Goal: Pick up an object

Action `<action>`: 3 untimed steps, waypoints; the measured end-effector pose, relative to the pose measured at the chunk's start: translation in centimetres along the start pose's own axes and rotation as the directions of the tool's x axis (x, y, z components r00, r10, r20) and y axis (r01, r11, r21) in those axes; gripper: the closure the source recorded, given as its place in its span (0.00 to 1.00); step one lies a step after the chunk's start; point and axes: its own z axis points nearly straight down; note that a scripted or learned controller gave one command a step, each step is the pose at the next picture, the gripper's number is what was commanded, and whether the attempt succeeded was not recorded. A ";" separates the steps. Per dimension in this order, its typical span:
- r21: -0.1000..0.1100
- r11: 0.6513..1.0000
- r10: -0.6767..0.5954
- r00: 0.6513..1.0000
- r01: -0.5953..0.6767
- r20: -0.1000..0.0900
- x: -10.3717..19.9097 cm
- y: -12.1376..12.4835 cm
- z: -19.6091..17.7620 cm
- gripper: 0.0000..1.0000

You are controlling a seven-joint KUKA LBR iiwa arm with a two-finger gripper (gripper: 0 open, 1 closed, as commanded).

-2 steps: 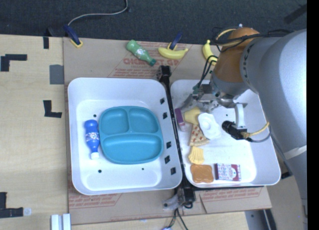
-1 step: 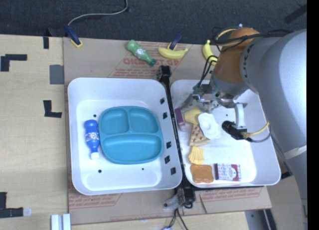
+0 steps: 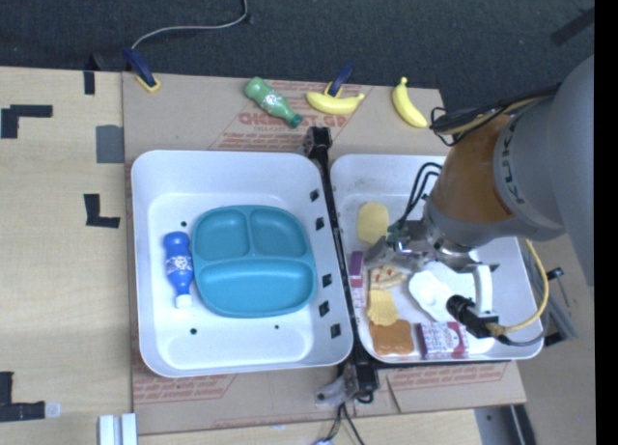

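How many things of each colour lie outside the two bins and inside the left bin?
Yellow: 2, one banana and another banana, both on the cardboard behind the bins
Green: 1, a bottle on the cardboard
Blue: 2, a divided plate and a small bottle in the left bin
Total: 5

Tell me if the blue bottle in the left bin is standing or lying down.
Lying down. The blue bottle rests on its side on the left bin floor, white cap toward the near edge, alongside the blue divided plate.
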 end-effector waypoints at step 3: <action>-0.002 1.000 -0.001 1.000 0.001 0.001 0.4 9.1 0.1 0.00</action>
